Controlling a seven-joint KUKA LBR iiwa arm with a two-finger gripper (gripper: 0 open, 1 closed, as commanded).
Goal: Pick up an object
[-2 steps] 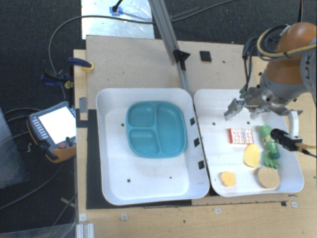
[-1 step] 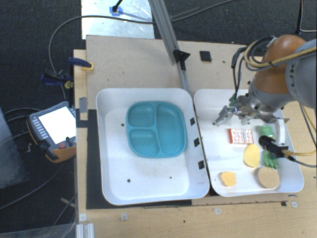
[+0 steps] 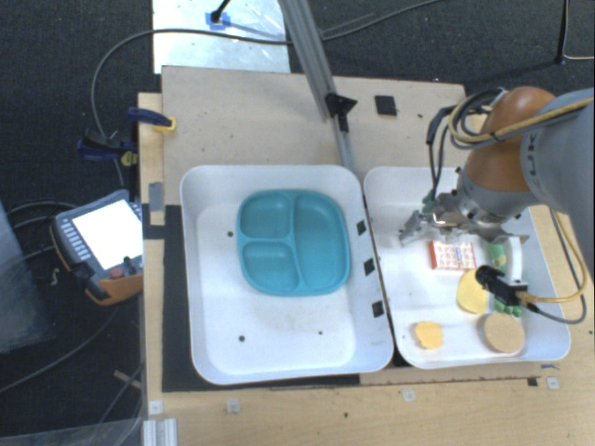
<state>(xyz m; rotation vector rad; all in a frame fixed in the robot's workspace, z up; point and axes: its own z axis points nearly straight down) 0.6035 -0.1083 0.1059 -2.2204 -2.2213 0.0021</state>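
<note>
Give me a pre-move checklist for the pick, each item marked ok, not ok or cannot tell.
1. Objects to pick are in the right bin: ok. A red-and-white packet, a yellow piece, a small yellow-orange piece and a tan round piece lie there.
2. Gripper is over the right bin: ok, near its upper left part.
3. Something is between the fingers: cannot tell.
4. Targets are apart from each other: not ok; the packet, yellow piece and tan piece sit close together.
5. Small yellow-orange piece stands alone: ok.
6. Teal divided plate in the left bin is out of the way: ok.
</note>
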